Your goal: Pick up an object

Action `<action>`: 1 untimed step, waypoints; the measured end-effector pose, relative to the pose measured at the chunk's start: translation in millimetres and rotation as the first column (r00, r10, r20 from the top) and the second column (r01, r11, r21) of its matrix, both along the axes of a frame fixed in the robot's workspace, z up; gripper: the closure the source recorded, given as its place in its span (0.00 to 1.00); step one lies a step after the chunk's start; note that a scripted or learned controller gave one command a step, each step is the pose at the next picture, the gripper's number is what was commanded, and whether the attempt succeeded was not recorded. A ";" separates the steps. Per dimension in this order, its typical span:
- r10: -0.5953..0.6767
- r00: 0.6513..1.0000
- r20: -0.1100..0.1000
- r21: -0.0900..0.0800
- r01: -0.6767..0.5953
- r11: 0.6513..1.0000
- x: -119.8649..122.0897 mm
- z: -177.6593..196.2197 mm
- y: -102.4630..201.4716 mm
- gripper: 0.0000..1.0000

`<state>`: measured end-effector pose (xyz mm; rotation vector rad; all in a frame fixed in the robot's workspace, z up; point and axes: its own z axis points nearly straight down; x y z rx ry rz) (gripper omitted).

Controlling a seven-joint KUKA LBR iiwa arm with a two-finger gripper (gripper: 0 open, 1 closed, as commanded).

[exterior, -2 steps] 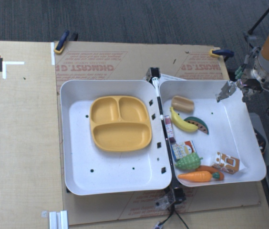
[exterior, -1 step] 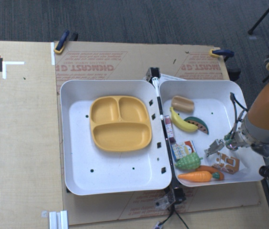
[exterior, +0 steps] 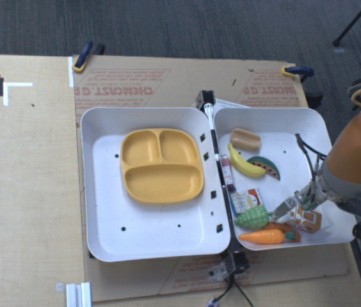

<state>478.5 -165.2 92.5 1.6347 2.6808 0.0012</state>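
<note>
The end effector (exterior: 294,204) is low in the right bin (exterior: 308,123) — I cannot tell its state. A small brown carton (exterior: 308,220) sits just beside it. The carrot (exterior: 264,236) and a green toy (exterior: 252,218) lie near, to its left.

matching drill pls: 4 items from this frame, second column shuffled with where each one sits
Items:
1. yellow divided plate
2. banana
3. carrot
4. gripper

Places:
A. near front edge of the right bin
B. low over the front right of the right bin, beside a small carton
C. middle of the left bin
D. upper part of the right bin, next to a watermelon slice

Pairs: 1-C, 2-D, 3-A, 4-B
</note>
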 end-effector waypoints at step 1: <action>-0.003 1.000 0.003 -0.001 0.003 1.000 1.6 9.9 -0.3 1.00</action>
